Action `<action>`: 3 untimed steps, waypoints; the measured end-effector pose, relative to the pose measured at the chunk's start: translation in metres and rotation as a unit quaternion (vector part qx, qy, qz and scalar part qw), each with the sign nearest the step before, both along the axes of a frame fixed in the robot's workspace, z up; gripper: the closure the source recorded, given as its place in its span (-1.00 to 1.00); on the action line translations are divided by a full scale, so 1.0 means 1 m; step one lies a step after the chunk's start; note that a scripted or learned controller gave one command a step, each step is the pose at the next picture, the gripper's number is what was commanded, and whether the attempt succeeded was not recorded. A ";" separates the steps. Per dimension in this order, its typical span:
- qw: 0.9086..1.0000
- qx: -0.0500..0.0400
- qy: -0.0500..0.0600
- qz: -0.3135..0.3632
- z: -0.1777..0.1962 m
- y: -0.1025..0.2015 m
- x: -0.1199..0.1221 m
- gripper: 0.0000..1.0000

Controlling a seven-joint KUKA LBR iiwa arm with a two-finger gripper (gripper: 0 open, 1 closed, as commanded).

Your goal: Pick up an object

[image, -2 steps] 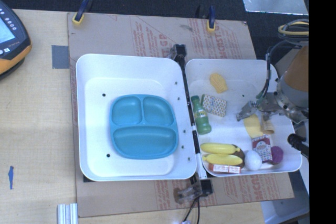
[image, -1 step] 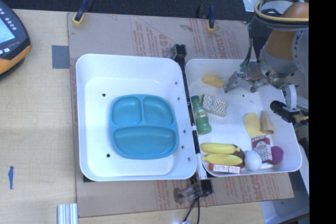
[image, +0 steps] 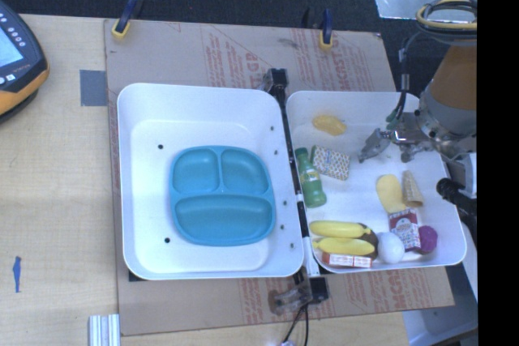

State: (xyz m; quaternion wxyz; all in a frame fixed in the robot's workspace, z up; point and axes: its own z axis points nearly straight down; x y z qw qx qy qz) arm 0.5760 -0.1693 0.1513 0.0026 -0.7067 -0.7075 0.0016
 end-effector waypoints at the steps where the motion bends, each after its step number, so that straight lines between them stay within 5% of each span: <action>1: 1.000 0.002 0.006 0.000 -0.064 0.018 -0.106 -1.00; 2: 1.000 0.000 0.002 0.004 -0.052 0.016 -0.101 1.00; 3: 1.000 0.000 -0.008 0.006 0.061 0.089 -0.032 1.00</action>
